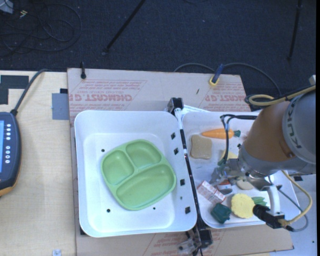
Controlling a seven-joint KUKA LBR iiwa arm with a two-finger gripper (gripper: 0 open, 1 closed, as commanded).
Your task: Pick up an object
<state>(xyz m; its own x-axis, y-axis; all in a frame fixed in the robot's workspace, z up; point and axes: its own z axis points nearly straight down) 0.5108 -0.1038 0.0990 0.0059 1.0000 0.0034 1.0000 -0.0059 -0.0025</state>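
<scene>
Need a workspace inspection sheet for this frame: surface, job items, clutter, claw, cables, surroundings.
Surface: two shallow white bins side by side, left bin and right bin, on a printed cardboard sheet.
Job's things: in the right bin, an orange carrot-shaped toy, tan square sponge-like block, yellow round piece, dark teal small block, red-and-white wrapped packet.
Clutter: green three-compartment plastic tray in the left bin.
Claw: low in the right bin; finger state unclear.
Cables: black loops on the dark floor; yellow cable by the arm.
Surroundings: handheld pendant with screen at left.
</scene>
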